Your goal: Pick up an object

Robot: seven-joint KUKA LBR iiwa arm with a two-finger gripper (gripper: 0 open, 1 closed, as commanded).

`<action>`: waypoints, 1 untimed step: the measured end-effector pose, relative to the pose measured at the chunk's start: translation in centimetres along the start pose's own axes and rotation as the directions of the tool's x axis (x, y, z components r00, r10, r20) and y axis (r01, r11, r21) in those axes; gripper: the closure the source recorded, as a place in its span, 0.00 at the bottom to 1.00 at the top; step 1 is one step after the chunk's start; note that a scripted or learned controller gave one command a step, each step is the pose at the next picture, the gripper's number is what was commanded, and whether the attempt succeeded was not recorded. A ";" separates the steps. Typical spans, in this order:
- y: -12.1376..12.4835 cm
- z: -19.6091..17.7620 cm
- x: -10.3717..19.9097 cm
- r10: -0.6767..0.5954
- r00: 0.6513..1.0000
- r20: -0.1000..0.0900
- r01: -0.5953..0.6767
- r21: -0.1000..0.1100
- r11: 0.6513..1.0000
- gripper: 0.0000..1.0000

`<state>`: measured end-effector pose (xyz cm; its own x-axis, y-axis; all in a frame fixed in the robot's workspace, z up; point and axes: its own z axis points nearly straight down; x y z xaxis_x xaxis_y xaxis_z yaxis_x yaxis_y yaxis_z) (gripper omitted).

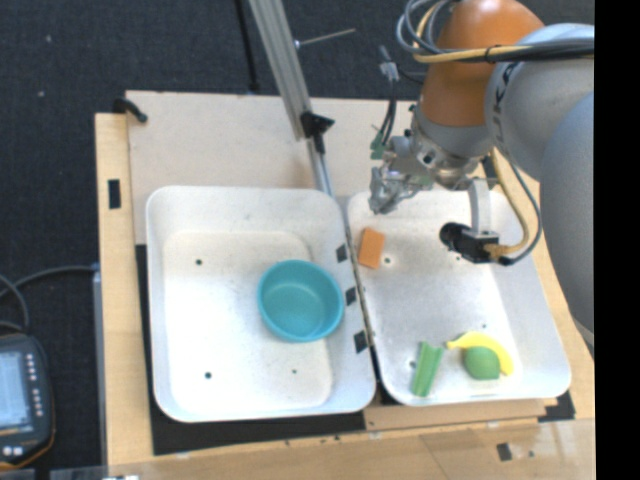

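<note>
Bench seen from above at a slant, with two shallow white bins side by side; your arm [520, 78], grey with an orange band above the wrist, reaches in from the right of the view and ends over the far edge of the right bin [530, 308]; your gripper [383, 200] hangs at that bin's far left corner, tips pointing down, and you cannot tell from this angle whether it is apart or together; nothing can be seen between its tips; just below the gripper, toward the near side of the bench, an orange block [371, 248] lies on the bin floor, close to the wall shared with the other bin, apart from the tips; well beyond that, toward the near edge of the same bin, a green stick-shaped piece [427, 369] lies beside a round green object [482, 363] that rests against a yellow one [468, 343]; to the gripper's left and nearer the camera, across the dividing wall, a teal bowl [300, 300] sits upright in the left bin [200, 238]; a slanted metal rail [285, 68] rises from behind the bins, just left of the gripper; a black cable [480, 243] hangs from the wrist to the gripper's right.
</note>
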<state>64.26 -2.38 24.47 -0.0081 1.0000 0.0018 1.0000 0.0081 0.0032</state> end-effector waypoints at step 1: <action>0.6 -0.9 5.1 0.000 1.000 0.000 0.000 0.001 1.000 1.00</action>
<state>64.87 2.72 25.39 -0.0079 1.0000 0.0017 1.0000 0.0079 0.0025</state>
